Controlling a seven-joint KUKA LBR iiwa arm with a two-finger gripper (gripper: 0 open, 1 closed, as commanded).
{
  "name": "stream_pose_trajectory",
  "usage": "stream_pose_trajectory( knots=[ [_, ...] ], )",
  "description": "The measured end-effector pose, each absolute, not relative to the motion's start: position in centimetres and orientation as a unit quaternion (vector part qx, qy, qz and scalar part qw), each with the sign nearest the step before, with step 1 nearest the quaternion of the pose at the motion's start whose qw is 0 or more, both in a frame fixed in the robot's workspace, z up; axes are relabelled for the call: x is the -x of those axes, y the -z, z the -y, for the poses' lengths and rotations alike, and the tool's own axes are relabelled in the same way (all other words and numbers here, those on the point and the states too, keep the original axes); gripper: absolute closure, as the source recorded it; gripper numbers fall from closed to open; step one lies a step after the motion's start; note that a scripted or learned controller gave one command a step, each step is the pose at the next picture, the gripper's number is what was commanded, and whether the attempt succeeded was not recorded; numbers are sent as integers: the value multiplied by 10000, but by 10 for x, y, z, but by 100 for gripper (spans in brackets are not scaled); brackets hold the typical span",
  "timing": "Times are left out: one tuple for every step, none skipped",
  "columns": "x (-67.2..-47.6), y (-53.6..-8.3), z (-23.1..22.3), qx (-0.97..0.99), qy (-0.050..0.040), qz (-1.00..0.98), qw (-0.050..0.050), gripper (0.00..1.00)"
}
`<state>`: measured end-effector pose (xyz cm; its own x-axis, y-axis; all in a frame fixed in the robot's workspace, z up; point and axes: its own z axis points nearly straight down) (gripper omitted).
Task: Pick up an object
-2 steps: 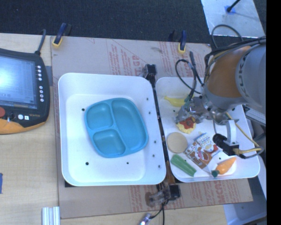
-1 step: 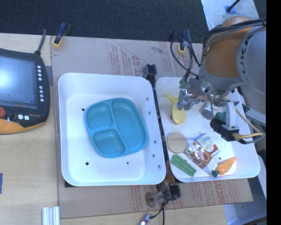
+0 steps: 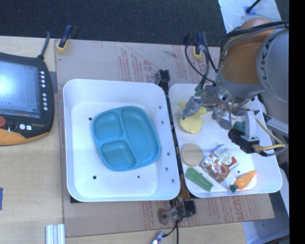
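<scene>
Fingers: whether apart or together cannot be told; the gripper (image 3: pixel 192 107) is a dark, blurred mass directly over the yellow piece (image 3: pixel 191 124), and nothing shows between its tips. Arm (image 3: pixel 251 60): grey with an orange band, reaching in from the right, wrist bent downward over the upper part of the right bin (image 3: pixel 274 184). Yellow piece: flat on the right bin's floor, near its left wall. Below the yellow piece: tan disc (image 3: pixel 192 154), then green block (image 3: pixel 199 179). Right of the tan disc: snack packet (image 3: pixel 219 163); lower right of that, toy carrot (image 3: pixel 243 180). Left of the yellow piece, across the bin walls: left bin (image 3: pixel 76 136) holding a blue divided plate (image 3: pixel 125 137).
</scene>
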<state>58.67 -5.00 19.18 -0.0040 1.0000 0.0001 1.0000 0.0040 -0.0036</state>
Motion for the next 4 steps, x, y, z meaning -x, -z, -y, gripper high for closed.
stream_pose_trajectory(
  knots=[
    [-624, -192, 77, 7068, -8, 7074, 7, 0],
    [-655, -91, 96, 7058, -27, 7084, 16, 0],
    [-595, -92, 128, 7056, -23, 7086, 10, 0],
    [-559, -91, 98, 7055, -21, 7087, 14, 0]
  ],
)
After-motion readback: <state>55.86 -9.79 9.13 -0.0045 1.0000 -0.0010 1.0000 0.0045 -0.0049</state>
